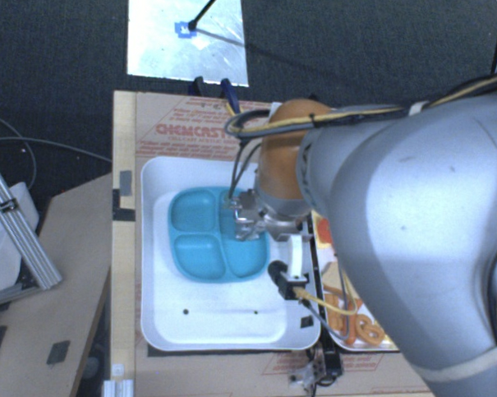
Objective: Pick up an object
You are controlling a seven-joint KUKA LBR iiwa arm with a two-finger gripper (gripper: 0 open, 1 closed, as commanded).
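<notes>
camera view shows you the claw [246, 222] low over the blue divided plate [199, 232] at its 3 o'clock edge in the left bin [157, 313], grip state unclear.

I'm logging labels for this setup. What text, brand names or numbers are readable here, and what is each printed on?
"CHEMCAST": red print on the brown sheet under the bins.
Smaller red lines around it, and red print on the sheet's near edge: too blurred to read.
Blue divided tray and left white bin: no markings seen.

Grey arm [412, 225] reaching leftward, claw [246, 222] down
</notes>
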